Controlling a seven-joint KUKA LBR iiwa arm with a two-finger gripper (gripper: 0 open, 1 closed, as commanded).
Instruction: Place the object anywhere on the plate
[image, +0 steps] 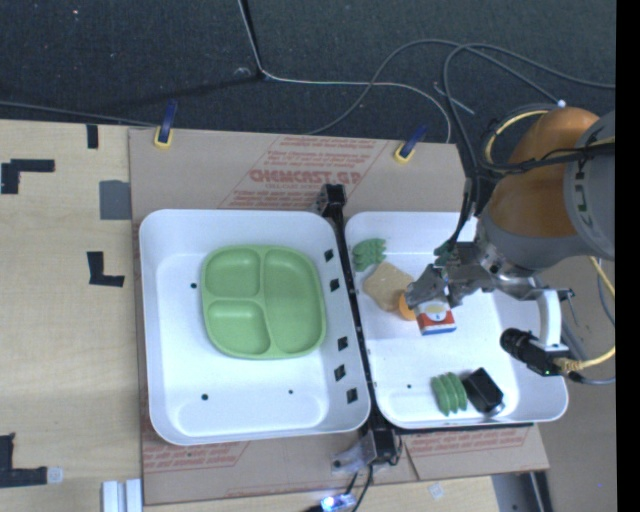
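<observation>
Step in hand: judged to be the pick, since the green plate (264, 302) in the left bin (160, 330) carried nothing.
Tool: the tool (432, 292) hung low over the right bin (520, 405), right above a small cluster of items; whether it was released or clenched could not be told.
Likely object: an orange piece (407, 305) and a red, white and blue carton (437, 321) lay just under the tool, with a tan piece (386, 283) touching them on the plate side; which one was aimed at could not be told.
Other contents: a green ridged piece (368, 252) near the divider, another green ridged piece (449, 392) and a black block (485, 390) at the near edge, well apart from the tool.
Doing it well: the cluster was tight, so a descent centred on one item would avoid nudging its neighbours.
Lift: probably worth rising clear of the bin walls before crossing.
Placing: any of the plate's compartments would serve; lowering close before letting go should stop a bounce.
Risk: a grip on two items at once, or on none.
</observation>
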